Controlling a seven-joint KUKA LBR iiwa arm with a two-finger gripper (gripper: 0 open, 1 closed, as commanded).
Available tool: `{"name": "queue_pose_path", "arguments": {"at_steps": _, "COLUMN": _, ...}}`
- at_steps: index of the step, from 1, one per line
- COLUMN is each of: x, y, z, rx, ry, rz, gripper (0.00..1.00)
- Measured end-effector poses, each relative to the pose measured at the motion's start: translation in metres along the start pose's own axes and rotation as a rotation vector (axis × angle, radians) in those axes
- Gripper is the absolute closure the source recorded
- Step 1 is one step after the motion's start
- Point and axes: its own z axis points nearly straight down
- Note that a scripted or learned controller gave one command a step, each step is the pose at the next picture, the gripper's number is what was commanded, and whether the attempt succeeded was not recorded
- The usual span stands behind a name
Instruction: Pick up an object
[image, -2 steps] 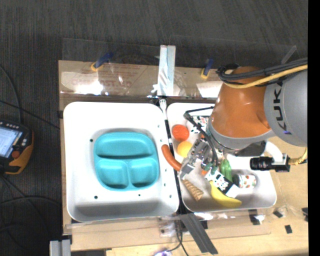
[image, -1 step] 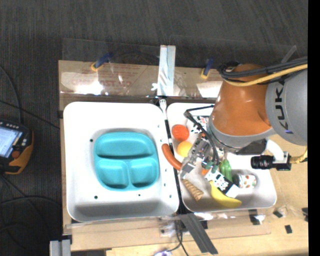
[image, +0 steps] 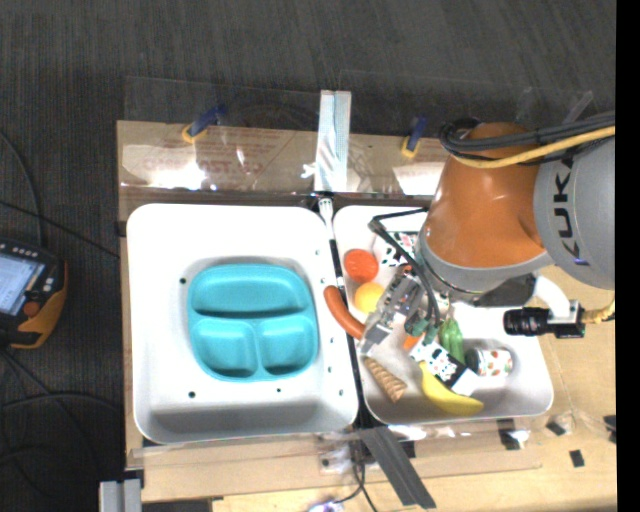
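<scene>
My gripper hangs low in the right bin, pointing down and to the left from the grey and orange arm. Just left of it lie a yellow lemon-like fruit and a red sausage, with an orange round fruit behind them. A brown waffle cone lies just below the gripper's tip. To its right are a green piece, a black-and-white patterned item, a yellow banana and a white dotted cup. I see nothing clearly gripped.
The left bin holds a turquoise three-compartment tray. A dark divider separates the two bins. The arm's body covers the back of the right bin. A handheld controller lies on the floor at far left.
</scene>
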Motion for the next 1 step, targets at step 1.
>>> {"name": "queue_pose_path", "arguments": {"at_steps": 1, "x": -0.0001, "y": 0.0011, "z": -0.0063, "rx": 0.002, "ry": 0.004, "rz": -0.002, "gripper": 1.0}}
